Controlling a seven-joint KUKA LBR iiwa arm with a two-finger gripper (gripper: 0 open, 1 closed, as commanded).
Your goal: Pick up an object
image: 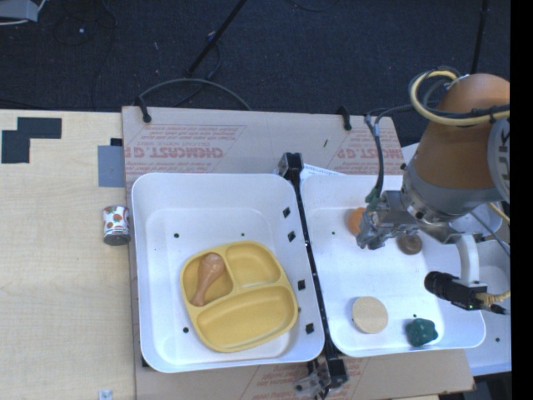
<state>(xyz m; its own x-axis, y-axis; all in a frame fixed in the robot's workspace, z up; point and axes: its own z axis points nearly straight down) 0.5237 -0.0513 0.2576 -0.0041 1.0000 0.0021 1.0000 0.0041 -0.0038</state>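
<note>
There are 2 shallow white plastic bins, the left one (158, 215) and the right one (333, 323), side by side on 1 brown cardboard sheet (216, 140). The left bin holds 1 yellow plastic divided tray (250, 315) with 3 compartments, and 1 tan toy chicken drumstick (206, 277) lies in 1 of them. The right bin holds 1 round beige disc (369, 314), 1 small green lumpy object (421, 332) and 1 small orange object (356, 219). On the pale wooden bench (58, 290) stands 1 small white can with red spots (116, 223).
</note>
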